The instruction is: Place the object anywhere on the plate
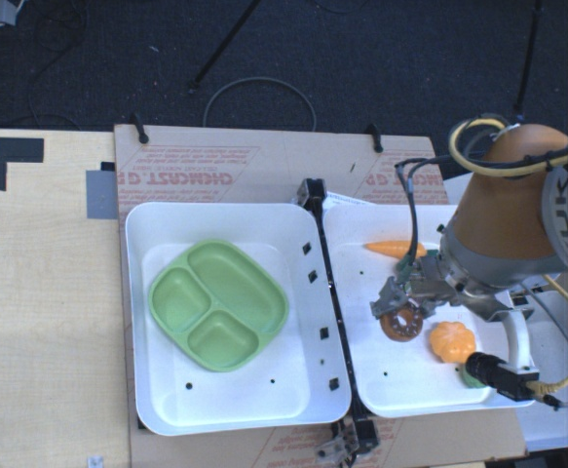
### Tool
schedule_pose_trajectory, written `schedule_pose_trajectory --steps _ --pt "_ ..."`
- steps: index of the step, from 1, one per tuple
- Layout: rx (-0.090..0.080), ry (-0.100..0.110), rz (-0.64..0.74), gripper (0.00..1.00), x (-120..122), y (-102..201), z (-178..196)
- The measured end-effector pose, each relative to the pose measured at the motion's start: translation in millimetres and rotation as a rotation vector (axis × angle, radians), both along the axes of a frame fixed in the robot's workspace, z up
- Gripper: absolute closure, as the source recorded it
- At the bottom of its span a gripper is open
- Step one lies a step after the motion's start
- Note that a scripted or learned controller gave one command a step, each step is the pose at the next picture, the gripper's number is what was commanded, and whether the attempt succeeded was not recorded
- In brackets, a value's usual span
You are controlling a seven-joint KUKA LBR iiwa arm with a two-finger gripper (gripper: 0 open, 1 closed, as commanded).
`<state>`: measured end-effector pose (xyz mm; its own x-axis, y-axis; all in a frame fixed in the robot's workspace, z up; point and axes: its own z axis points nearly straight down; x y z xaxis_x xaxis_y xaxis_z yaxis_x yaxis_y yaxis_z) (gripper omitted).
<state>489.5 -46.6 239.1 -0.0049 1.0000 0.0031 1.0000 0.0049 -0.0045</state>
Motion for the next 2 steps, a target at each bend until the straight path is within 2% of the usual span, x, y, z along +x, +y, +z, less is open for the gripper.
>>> schedule_pose_trajectory --steps 1,2 --pt "-0.001 0.003 -0.001 1.0 4.0 50.3 -15.3" --pt "-0.002 -0.001 -0.001 1.0 13.4 95.0 -12.5"
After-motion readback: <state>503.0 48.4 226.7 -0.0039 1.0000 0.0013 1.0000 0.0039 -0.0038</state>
